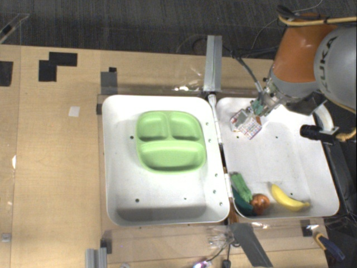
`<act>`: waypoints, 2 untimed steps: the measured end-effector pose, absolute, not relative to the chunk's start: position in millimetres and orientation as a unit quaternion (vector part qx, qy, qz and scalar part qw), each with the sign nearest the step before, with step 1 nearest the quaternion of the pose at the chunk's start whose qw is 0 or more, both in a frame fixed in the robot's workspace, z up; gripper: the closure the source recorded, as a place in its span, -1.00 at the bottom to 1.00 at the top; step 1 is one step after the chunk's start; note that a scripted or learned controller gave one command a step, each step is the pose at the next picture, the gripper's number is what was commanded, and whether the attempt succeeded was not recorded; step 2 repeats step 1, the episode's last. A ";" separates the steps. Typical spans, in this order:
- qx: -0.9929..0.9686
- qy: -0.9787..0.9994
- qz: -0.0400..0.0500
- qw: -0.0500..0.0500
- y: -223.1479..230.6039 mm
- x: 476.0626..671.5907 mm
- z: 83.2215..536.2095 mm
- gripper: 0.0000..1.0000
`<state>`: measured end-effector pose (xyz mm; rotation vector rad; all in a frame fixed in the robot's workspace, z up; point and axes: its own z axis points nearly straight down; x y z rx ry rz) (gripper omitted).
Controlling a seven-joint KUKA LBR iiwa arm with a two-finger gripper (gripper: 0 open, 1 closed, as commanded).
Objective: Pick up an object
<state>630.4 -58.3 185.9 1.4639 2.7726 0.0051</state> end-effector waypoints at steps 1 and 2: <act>0.567 0.824 0.001 0.002 -41.7 583.4 185.1 1.00; 0.567 0.824 0.001 0.002 -41.7 583.4 185.1 1.00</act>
